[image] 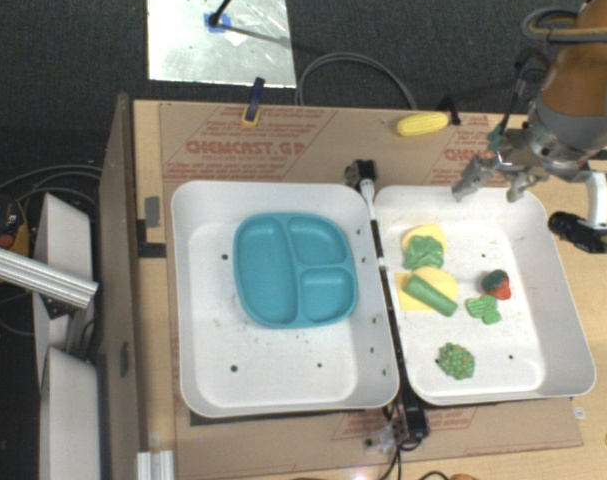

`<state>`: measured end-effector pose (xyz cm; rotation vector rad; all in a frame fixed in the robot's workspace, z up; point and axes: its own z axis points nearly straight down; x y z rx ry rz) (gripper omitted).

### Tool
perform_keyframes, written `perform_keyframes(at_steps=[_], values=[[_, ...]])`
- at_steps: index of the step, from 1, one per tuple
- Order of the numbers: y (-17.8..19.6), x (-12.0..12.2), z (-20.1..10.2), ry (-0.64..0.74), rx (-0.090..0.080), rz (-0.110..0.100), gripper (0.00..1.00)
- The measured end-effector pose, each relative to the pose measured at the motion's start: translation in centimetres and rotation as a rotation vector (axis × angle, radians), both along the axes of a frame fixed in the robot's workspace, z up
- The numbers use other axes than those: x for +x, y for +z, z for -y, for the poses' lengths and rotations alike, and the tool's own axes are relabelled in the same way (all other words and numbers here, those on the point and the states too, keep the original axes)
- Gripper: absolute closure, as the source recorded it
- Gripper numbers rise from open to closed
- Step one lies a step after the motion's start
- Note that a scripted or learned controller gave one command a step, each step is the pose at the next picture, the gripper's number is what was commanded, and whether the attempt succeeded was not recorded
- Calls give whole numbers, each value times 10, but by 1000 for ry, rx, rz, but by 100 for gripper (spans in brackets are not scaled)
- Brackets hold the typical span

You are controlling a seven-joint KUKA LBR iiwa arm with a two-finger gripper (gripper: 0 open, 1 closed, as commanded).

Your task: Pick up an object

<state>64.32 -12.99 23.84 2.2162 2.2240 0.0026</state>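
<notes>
The gripper (495, 176) hung over the far rim of the right bin (558, 268), near its far corners, with its two metal fingers spread apart and nothing between them. Below it the far strip of that bin's floor lay bare, as did the near-right corner, so the freest room was along the far and right walls.

Two shallow white bins sat side by side on the table (283, 138), their inner rims touching along a dark clip line. Both looked like thin moulded plastic with rounded corners and a few small dark holes in the floor. The left bin (208, 368) held one thing, a teal plastic plate (294, 269) with three compartments, set near its middle, with bare floor all round it.

The right bin held the small toy foods, five pieces clustered toward its left wall and middle. A leafy green piece (424, 253) lay on a yellow one at the far left. Just nearer, a smooth green cucumber-like piece (430, 295) lay slantwise across a flat yellow slab (415, 298), close against the left wall. A red strawberry with a green cap (497, 283) stood near the middle-right, just beside a small green leafy piece (483, 310). A knobbly green broccoli head (456, 360) sat apart toward the near edge.

Outside the bins, one yellow corn-like toy (421, 123) rested on the brown cardboard-covered table near its far edge.
</notes>
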Motion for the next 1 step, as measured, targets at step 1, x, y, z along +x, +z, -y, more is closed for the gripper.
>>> perform_keyframes(at_steps=[1], values=[[-103, -42, 71, -9, -1, -10, 0]])
